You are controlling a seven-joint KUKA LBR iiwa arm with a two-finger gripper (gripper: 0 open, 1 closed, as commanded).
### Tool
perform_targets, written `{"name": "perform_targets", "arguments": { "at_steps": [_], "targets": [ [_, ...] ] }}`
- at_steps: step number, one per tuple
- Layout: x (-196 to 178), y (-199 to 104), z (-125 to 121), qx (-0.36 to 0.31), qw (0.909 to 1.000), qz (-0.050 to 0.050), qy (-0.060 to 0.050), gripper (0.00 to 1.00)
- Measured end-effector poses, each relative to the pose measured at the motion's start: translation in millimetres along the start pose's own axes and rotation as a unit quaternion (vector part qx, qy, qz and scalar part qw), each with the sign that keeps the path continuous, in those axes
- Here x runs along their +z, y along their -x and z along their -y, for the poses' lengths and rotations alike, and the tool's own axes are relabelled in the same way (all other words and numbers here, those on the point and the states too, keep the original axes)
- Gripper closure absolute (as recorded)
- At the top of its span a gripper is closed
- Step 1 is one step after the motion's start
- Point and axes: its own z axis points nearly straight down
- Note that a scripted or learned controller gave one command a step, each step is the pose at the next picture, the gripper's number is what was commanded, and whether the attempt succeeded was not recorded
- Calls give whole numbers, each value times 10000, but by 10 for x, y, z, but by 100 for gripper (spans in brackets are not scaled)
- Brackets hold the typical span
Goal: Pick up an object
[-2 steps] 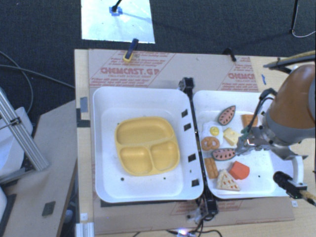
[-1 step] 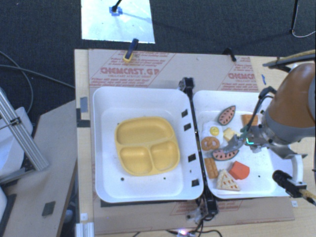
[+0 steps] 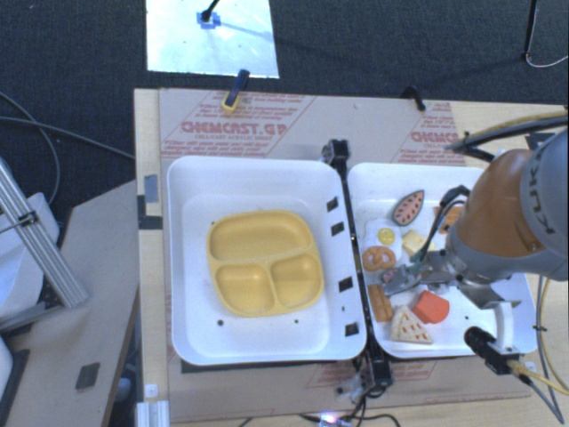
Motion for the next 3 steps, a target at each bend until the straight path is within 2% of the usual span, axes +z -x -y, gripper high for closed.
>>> {"name": "perform_targets", "arguments": {
  "at_steps": [1,2,3],
  "targets": [
    [155,62,-11,1,10000,3,19,0],
    [-103,2,-20,-21,10000,7,43,0],
    [-316,796,-9,31,10000,32,46,0]
  ]
}}
